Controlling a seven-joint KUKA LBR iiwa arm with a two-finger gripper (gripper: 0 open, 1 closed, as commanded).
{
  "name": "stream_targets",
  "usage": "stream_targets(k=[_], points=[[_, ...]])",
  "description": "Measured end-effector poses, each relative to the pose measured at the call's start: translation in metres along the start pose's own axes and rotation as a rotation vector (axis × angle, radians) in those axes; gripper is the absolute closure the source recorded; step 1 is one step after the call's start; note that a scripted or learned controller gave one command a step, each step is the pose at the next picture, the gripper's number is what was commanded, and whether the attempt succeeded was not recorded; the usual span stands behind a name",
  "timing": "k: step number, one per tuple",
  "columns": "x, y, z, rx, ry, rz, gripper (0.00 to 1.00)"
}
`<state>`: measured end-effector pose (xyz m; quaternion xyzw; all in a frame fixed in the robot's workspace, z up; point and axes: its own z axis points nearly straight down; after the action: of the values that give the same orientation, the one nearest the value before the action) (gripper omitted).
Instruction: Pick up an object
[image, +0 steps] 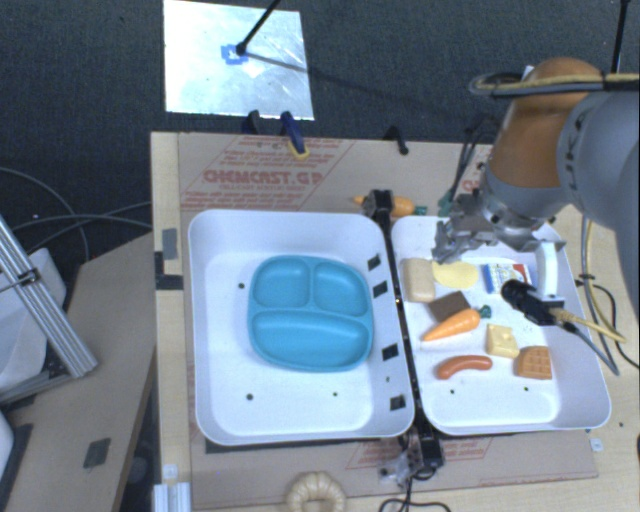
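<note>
My end effector (452, 243) hangs over the yellow cheese (455, 274); I cannot tell its state. Crowded food could make me miss.

Two shallow white plastic bins (215, 300) sit side by side. The left one holds one blue divided plate (308, 312). The right bin (575, 400) holds one orange toy carrot (452, 324) and one brown toy sausage (463, 366).

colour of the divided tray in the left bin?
Light blue; the divided tray shows clearly in the camera view.
</note>
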<state>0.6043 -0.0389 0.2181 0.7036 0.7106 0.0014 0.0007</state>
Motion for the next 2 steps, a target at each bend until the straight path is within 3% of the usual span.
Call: stream_targets(k=[1, 2], points=[[0.0197, 0.0085, -0.0101, -0.001, 0.0, 0.003, 1.0], [0.01, 0.0172, -0.0011, 0.0, -0.001, 0.009, 1.0]])
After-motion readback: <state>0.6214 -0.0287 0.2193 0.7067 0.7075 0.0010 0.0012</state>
